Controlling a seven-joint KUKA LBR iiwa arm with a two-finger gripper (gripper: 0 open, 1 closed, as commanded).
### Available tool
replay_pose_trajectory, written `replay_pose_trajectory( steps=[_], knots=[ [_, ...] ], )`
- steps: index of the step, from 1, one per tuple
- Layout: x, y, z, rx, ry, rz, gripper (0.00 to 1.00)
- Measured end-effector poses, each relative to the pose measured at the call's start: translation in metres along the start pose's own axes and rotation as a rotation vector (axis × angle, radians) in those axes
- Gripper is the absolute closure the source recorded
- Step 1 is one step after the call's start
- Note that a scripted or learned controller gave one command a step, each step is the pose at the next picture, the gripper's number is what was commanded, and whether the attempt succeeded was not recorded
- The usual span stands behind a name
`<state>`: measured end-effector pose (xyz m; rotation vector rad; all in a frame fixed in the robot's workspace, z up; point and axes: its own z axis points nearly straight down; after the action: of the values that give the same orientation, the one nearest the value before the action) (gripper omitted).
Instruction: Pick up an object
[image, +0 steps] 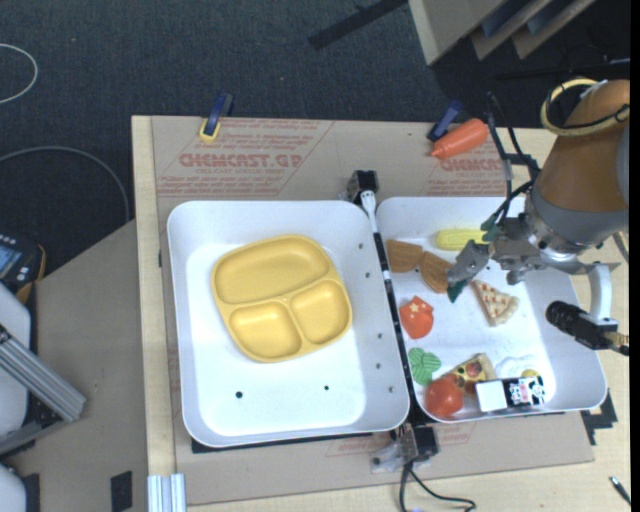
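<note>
My gripper (487, 279) hangs over the middle of the right bin (580, 350), open, with nothing between its fingers. Its left finger (463, 270) points down-left beside a brown bread-like piece (418, 264). A pizza slice (497, 301) lies just below the gap between the fingers. A yellow corn cob (457, 238) lies behind the gripper. A red strawberry-like toy (417, 318) sits to the lower left of the gripper.
The left bin (200, 330) holds a yellow divided plate (281, 297). At the right bin's front lie a green toy (424, 363), a red tomato (444, 398) and a small white box (495, 395). An orange clamp (460, 138) sits on the bench behind.
</note>
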<state>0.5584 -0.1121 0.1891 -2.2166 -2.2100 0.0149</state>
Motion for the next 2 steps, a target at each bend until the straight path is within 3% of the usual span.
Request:
replay_pose_trajectory(
  steps=[1, 2],
  knots=[
    [0.0, 0.003, -0.008, -0.015, -0.002, -0.003, 0.0],
    [0.006, 0.002, 0.053, -0.01, 0.001, -0.003, 0.0]
  ],
)
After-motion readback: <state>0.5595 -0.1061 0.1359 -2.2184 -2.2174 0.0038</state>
